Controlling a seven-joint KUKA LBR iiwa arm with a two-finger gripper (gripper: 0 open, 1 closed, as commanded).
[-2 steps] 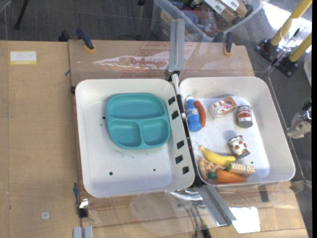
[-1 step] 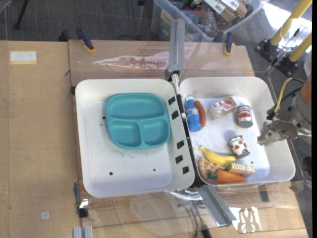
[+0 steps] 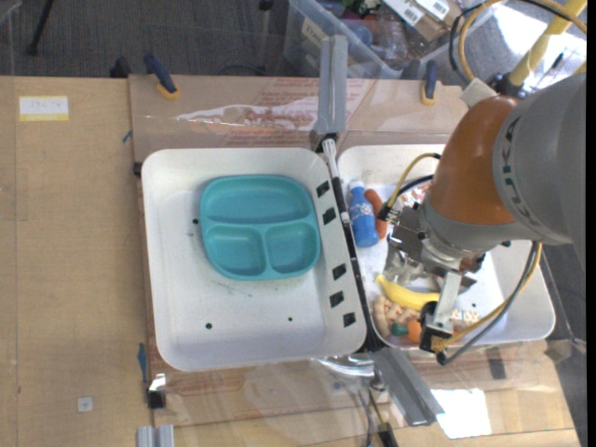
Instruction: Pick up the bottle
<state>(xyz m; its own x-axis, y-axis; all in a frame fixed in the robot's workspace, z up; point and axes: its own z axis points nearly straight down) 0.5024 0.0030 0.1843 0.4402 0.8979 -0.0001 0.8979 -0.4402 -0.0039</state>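
Note:
A blue bottle (image 3: 364, 223) with a white cap lies in the right bin (image 3: 531, 319), against its left wall and pointing toward the far side. My gripper (image 3: 406, 270) hangs low in that bin, to the right of the bottle and a little nearer the front, just above a yellow banana (image 3: 406, 295). The grey wrist and orange band hide most of the bin's middle. Nothing shows held in the gripper.
The left bin (image 3: 172, 250) holds a teal divided plate (image 3: 259, 225). An orange item (image 3: 374, 199) lies beside the bottle's cap. Small colourful items (image 3: 400, 325) sit at the right bin's front-left corner. A clear crate of clutter (image 3: 391, 7) stands behind the bench.

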